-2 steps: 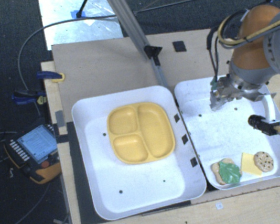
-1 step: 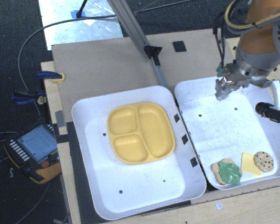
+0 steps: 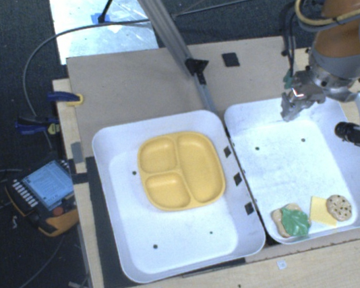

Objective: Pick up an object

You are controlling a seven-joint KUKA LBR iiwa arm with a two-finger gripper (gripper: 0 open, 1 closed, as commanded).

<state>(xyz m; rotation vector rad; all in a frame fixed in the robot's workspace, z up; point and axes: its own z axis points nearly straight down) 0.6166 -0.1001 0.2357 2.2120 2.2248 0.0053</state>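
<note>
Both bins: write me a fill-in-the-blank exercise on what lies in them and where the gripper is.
1. The yellow divided plate lies in the ____ bin.
2. The plate has ____ compartments.
3. The cookie, cheese wedge and green toy lie along the right bin's ____ edge.
4. The gripper is above the right bin's ____ edge.

Missing words: left; three; near; far

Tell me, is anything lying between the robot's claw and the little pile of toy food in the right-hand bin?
No. In the camera view, only bare white bin floor separates the gripper from the green piece, yellow wedge and cookie.
</note>
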